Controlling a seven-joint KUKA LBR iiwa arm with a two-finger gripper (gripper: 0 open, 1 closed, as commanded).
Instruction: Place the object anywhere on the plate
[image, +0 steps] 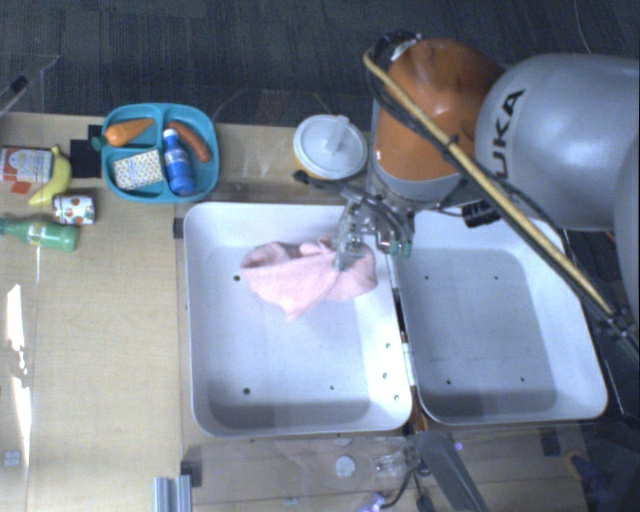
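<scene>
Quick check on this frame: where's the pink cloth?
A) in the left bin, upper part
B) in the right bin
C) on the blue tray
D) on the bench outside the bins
A: the pink cloth lies crumpled on the floor of the left bin, toward its upper right, with the gripper down at the cloth's right edge; the right bin sits beside it.

Two bins sat side by side on the bench (90, 400). A cloth (300, 275) lay in the left bin (290, 400), near its back right corner. The gripper (352, 255) was right over the cloth's right end. Behind the left bin stood a lidded cup (330, 147). Left of the cup sat a tray (160, 150) with small things in it.
</scene>
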